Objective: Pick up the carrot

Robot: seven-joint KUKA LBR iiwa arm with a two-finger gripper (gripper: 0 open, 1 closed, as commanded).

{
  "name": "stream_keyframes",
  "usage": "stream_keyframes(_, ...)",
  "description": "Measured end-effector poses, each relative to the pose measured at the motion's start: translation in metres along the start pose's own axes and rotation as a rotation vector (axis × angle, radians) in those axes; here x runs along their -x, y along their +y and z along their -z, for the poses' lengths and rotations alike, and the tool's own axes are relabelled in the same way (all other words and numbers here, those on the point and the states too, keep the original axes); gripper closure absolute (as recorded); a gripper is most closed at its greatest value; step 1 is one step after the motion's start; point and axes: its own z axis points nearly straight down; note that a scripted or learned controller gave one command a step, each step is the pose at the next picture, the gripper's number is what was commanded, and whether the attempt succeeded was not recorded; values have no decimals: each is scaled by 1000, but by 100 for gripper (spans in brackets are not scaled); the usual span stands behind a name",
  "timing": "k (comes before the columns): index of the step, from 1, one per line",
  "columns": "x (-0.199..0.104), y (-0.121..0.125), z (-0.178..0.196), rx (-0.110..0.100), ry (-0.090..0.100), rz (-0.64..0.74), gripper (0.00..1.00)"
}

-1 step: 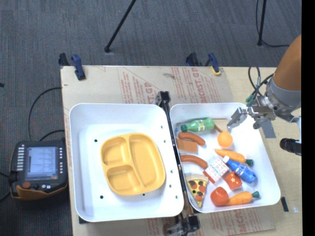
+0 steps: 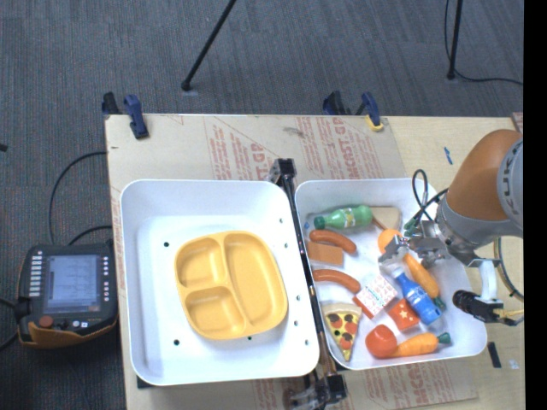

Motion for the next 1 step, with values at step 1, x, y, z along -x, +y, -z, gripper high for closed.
stream_keyframes(1,1,0,10,0,1,-5,100)
